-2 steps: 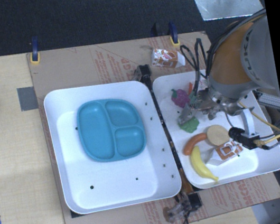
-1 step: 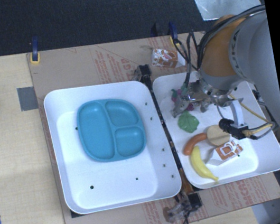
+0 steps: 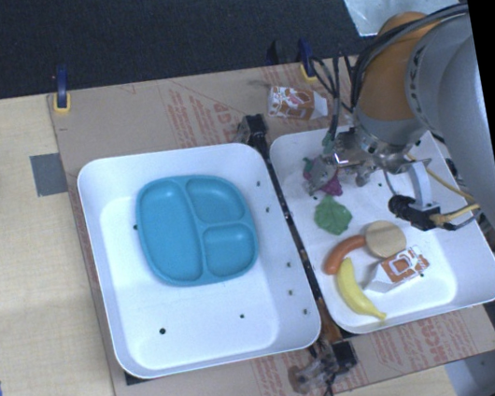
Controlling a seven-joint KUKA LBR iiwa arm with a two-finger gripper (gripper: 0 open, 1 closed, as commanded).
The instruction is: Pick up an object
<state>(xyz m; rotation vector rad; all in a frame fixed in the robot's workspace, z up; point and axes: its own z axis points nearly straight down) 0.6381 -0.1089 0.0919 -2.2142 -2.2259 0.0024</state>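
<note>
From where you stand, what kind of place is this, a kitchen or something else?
Probably a robot lab bench, not a kitchen: a grey arm reaches over two white bins, the food like the banana looks like toys, and cardboard is clamped under it all.

The grey arm (image 3: 453, 99) reaches in from the right, its orange band (image 3: 387, 73) above the wrist. Its gripper (image 3: 324, 172) points down and leftward.

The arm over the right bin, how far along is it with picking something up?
Nothing looks lifted yet: the banana, the green piece and the round tan item all lie in the right bin. The hand is low at that bin's far end, by a purple item. Grasping and lifting remain.
</note>
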